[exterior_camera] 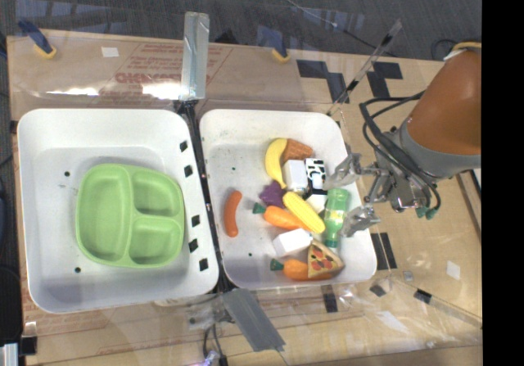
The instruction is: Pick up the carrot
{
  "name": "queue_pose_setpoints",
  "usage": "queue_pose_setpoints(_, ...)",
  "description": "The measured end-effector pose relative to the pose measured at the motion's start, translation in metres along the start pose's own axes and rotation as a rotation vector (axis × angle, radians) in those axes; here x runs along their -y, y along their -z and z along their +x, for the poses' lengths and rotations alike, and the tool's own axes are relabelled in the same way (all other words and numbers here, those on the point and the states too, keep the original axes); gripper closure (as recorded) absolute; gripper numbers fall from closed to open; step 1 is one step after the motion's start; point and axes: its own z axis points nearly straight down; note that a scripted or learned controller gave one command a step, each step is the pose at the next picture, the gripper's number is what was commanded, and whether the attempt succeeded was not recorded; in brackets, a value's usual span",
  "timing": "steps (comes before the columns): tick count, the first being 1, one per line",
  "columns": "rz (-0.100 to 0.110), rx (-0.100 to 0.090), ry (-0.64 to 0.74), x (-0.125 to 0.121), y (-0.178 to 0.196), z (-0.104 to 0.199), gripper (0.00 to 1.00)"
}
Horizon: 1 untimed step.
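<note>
Orange tapered carrot [282,218] is seen mid right white bin [214,192], wedged against yellow corn cob [304,212] and purple piece [273,194]. Two-finger gripper [354,190] is held over right rim, jaws apart, nothing between. Bare floor is left toward the bin's left wall.

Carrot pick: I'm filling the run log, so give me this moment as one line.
carrot: in right bin, among toys | gripper: over bin's right rim, nothing held | green plate: left bin
</note>
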Motion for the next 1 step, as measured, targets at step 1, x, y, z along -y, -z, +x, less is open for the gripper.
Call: queue_pose_setpoints(1,-0.001,0.004,0.163,-0.0597,-0.1572,-0.0063,0.0)
